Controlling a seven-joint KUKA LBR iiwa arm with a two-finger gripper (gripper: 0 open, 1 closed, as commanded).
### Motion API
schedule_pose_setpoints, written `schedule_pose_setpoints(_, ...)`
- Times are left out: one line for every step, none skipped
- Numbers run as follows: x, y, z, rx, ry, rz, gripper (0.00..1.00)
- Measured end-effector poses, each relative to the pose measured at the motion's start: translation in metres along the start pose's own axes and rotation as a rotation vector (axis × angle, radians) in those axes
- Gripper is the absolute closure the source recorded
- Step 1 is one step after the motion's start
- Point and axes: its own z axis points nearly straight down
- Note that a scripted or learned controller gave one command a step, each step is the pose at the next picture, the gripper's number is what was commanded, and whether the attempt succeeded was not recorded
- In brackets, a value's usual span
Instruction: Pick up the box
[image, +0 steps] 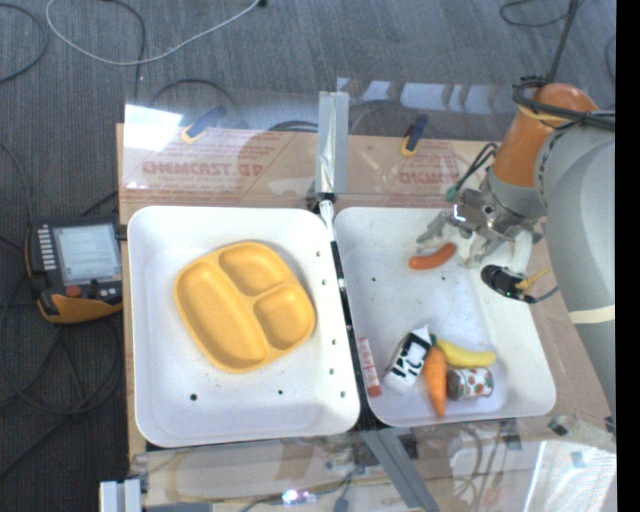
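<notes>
The end effector (452, 238) hangs over the far part of the right bin (385, 235), its fingers spread wide around nothing, just above a hot dog (432, 258). The box (408, 360) — white with black markings — lies apart from it near the bin's front, touching a carrot (436, 380). A banana (467, 354) and a small can (470, 383) sit beside them. The left bin (160, 230) holds a yellow divided tray (245, 305).

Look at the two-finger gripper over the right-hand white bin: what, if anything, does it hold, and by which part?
Nothing is visibly held. The gripper sits just above the small orange-red sausage, and the black-and-white box lies untouched lower in the bin.
</notes>
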Motion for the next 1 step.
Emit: schedule_pose_setpoints(0.0905, -0.0297, 0.0024, -0.018, -0.010, -0.125, 0.00)
